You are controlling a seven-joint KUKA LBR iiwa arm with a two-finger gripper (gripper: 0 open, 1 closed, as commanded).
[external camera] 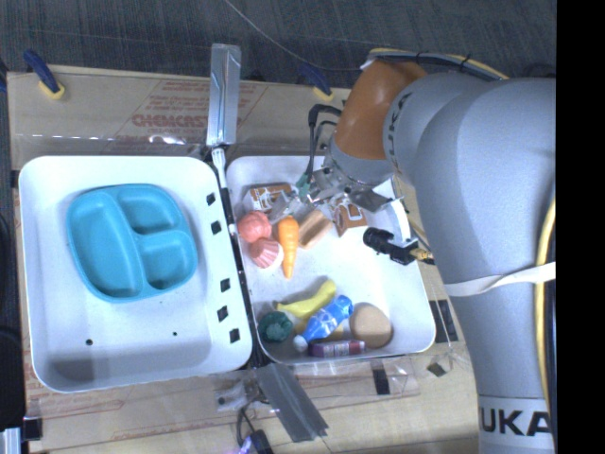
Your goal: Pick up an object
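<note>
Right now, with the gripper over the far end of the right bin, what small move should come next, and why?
Probably a short descent. The gripper sits above the toys at the right bin's far end, near the hot dog and the carrot, and nothing shows between its fingers.

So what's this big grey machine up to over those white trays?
The grey robot arm is reaching from the right into the right-hand bin, which holds toy food: a carrot, a banana, a blue bottle and other pieces. Its hand sits low near the bin's far end, by a small packet. Nothing is visibly lifted yet. The left bin holds a blue divided plate.
</note>
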